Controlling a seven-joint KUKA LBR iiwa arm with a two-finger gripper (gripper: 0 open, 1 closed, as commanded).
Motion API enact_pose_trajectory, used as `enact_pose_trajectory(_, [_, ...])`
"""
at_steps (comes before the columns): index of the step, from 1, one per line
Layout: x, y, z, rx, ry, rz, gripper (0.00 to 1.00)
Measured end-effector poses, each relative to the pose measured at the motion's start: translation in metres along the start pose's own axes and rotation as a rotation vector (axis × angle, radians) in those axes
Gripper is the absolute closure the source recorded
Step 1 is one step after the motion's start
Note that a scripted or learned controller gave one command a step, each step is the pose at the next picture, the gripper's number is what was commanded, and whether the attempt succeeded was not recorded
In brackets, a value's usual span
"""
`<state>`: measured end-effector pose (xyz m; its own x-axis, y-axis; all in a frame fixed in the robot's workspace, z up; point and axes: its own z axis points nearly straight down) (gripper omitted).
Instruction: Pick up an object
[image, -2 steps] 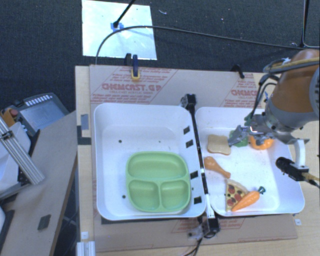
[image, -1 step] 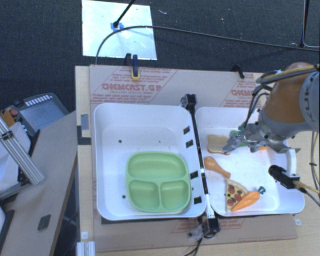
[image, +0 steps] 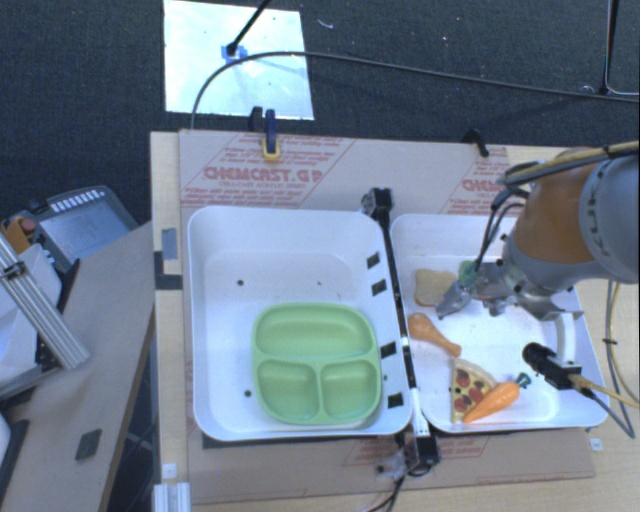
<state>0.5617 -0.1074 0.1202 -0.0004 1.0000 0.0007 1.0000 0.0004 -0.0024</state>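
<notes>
The right bin (image: 520, 232) holds several toy foods. A tan slice of bread (image: 432, 286) lies near its left wall, with a small green piece (image: 467, 270) just to its right. Below them a chicken drumstick (image: 432, 333) lies at a slant. A pizza slice (image: 466, 384) and an orange carrot (image: 493, 400) sit side by side at the front. My gripper (image: 470, 298) hangs low over the middle of this bin, right beside the bread and the green piece and above the drumstick. Nothing is seen held in it.
The left bin (image: 215, 300) bears a green divided plate (image: 316, 362) at its front right. A black divider with clips (image: 392, 300) runs between the bins. My grey and orange arm (image: 570, 225) covers the right bin's far right part, and a black part (image: 550, 365) juts out near the carrot.
</notes>
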Motion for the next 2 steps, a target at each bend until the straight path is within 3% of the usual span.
enact_pose_trajectory(1, [0.0,0.002,-0.013,-0.006,-0.002,-0.001,1.0])
enact_pose_trajectory(2, [0.009,0.0,-0.064,-0.009,-0.001,-0.004,1.0])
